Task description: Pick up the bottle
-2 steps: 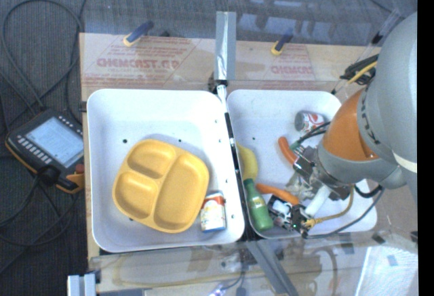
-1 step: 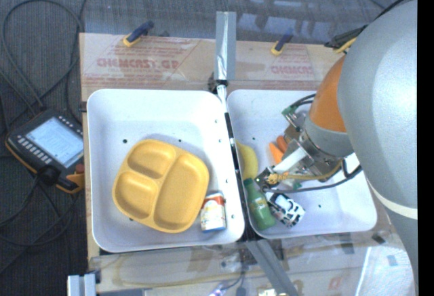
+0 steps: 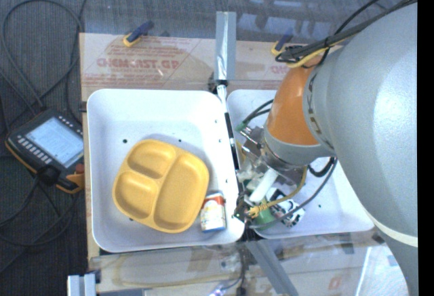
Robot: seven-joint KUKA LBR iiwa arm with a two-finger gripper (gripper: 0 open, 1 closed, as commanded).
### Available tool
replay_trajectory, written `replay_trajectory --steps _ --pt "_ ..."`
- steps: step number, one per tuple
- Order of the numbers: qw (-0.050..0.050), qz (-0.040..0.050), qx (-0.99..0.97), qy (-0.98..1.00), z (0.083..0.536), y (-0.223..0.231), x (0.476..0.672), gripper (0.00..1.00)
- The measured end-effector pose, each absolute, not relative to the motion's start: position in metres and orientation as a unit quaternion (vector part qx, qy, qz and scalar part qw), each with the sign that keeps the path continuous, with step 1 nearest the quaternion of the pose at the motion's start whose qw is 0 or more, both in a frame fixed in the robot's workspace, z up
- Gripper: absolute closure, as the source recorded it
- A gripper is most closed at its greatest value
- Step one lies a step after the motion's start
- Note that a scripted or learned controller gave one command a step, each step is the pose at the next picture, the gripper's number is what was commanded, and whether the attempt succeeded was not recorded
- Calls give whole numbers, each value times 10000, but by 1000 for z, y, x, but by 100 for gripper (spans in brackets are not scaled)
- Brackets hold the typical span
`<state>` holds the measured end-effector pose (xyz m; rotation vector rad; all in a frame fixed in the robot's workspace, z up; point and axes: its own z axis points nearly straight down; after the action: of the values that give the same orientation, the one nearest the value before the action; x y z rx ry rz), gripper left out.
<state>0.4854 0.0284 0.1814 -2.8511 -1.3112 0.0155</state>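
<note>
Bottle is lying in left bin, near its front right corner, touching yellow divided plate. Arm is reaching down into right bin w/ gripper just beside the divider; can't tell how it's set, wiring's crowding it.

The left bin holds a yellow divided plate, lying flat, with a small bottle (white, red and blue label, lying down) just beside its lower right edge, near the bin's right wall. The grey arm with its orange band reaches over the right bin, its gripper low at that bin's near left corner, amid cables. A teach pendant lies on the floor at left.
</note>
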Motion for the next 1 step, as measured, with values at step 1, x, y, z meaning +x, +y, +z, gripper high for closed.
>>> replay_trajectory --steps 1 --pt "6 49 -8702 -4926 182 6 481 100"
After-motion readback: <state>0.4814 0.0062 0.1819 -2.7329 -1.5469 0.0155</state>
